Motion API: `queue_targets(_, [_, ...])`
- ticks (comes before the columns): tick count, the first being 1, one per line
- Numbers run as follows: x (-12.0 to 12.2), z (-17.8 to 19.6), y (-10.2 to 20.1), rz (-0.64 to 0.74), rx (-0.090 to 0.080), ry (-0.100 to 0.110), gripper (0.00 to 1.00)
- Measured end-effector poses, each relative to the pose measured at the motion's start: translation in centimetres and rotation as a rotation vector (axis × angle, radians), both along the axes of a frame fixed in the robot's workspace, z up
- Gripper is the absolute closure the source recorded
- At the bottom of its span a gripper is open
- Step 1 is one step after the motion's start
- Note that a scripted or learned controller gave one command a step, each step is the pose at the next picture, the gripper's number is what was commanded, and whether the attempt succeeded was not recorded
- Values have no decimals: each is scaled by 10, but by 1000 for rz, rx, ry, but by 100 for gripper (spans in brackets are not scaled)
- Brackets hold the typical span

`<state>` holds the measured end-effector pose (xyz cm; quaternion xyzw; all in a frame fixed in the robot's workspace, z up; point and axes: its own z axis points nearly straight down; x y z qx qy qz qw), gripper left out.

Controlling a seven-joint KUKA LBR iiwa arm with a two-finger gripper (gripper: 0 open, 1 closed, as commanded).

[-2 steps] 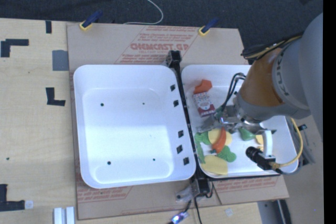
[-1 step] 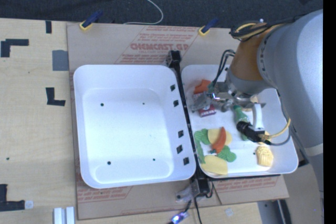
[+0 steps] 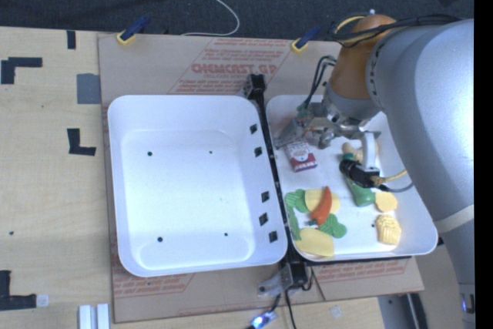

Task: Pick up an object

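Two shallow white bins sit side by side on a cardboard sheet (image 3: 231, 72) laid over the wooden counter (image 3: 46, 189). The left bin (image 3: 185, 189) shows its white floor with a few dark dots. The right bin (image 3: 356, 241) holds a scatter of small toy foods.

The grey arm (image 3: 431, 112) reaches in from the right, its orange band (image 3: 350, 73) above the far half of the right bin. The claw (image 3: 304, 129) hangs low over that bin's far left corner, close to the wall shared by the two bins. Whether the claw is apart or together cannot be told from this angle, and nothing can be seen clamped in it.

A small red and white box (image 3: 302, 159) lies on the bin floor just on the near side of the claw, very close to it; contact cannot be made out.

Nearer the front, a cluster lies together: green leaves (image 3: 296, 203), a yellow slice (image 3: 313, 200) and a red pepper (image 3: 326, 203) leaning across them, another green piece (image 3: 333, 228), and a yellow lemon-like piece (image 3: 316, 243) at the front wall. Toward the right side lie a green piece (image 3: 362, 194), a yellow chunk (image 3: 386, 202) touching it, and a yellow corn cob (image 3: 387, 229) near the front right corner.
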<state>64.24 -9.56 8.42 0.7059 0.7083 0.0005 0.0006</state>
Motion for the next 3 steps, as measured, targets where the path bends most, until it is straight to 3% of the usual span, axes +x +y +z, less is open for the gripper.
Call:
queue_targets(1, [27, 0, 0, 0, 0, 0, 0])
queue_targets(2, [26, 11, -1, 0, -3, 1, 100])
queue_targets(3, [-13, 104, 80, 3, 3, 2, 100])
